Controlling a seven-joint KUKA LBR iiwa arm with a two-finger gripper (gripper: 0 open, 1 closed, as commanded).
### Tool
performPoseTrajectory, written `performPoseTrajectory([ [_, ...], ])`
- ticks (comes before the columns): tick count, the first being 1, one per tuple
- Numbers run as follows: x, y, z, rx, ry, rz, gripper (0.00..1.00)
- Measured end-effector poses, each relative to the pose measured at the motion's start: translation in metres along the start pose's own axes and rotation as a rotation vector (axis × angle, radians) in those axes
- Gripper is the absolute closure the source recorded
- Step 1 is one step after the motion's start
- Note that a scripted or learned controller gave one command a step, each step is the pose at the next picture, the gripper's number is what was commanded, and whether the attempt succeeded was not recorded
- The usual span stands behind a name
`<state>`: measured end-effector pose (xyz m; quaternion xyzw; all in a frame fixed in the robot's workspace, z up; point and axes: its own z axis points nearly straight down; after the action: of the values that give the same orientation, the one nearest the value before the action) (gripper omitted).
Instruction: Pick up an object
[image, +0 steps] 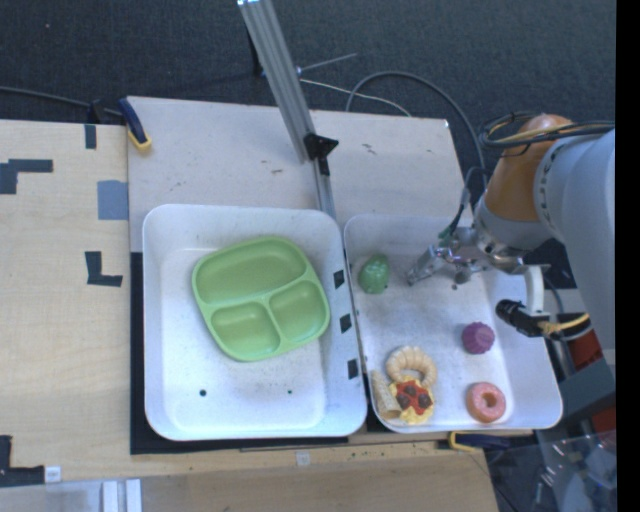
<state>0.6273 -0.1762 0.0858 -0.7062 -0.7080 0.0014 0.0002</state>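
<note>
- Gripper (432, 262) over right bin (530, 405), fingers parted, nothing between them.
- Green round object (374, 274) just left of gripper, near bin's left wall; no clear long axis.
- Purple ball (478, 338), pink donut (487, 402), pastry pile (408, 382) nearer front.
- Green divided plate (262, 297) in left bin (165, 330).

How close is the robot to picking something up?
Nothing looks picked up yet. The gripper is low in the right bin, beside the green toy, with nothing seen between its fingers. The purple toy and pink donut lie there too. Grabbing and lifting remain.

Light green divided plate (262, 296), green ball (374, 274), purple ball (478, 338), pink doughnut (487, 402), white bins (160, 330)
</note>
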Motion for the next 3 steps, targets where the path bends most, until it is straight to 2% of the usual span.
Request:
performPoseTrajectory([
  [1,0.001,0.001,-0.012,-0.001,0.0,-0.001,1.0],
  [3,0.015,0.009,-0.128,-0.007,0.001,0.0,1.0],
])
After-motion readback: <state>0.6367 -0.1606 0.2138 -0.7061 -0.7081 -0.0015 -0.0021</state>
